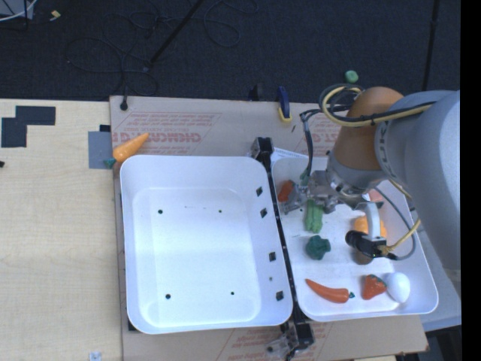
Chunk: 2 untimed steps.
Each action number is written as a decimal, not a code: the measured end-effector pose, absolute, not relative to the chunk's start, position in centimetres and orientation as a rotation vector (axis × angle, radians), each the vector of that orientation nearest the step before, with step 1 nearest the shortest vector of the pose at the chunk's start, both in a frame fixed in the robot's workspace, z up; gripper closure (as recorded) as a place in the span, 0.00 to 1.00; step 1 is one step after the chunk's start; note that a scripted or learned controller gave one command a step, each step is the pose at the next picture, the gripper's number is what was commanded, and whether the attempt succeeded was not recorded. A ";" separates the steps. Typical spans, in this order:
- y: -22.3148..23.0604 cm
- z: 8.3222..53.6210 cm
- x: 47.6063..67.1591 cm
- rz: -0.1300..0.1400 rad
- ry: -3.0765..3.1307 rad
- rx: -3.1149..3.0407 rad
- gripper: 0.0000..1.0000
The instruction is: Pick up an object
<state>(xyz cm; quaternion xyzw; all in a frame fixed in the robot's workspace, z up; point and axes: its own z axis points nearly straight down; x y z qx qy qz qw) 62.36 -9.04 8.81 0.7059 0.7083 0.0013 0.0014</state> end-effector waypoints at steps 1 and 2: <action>-10.3 8.8 64.5 0.000 2.226 2.217 0.00; -11.0 8.7 60.8 -0.007 2.224 2.226 0.00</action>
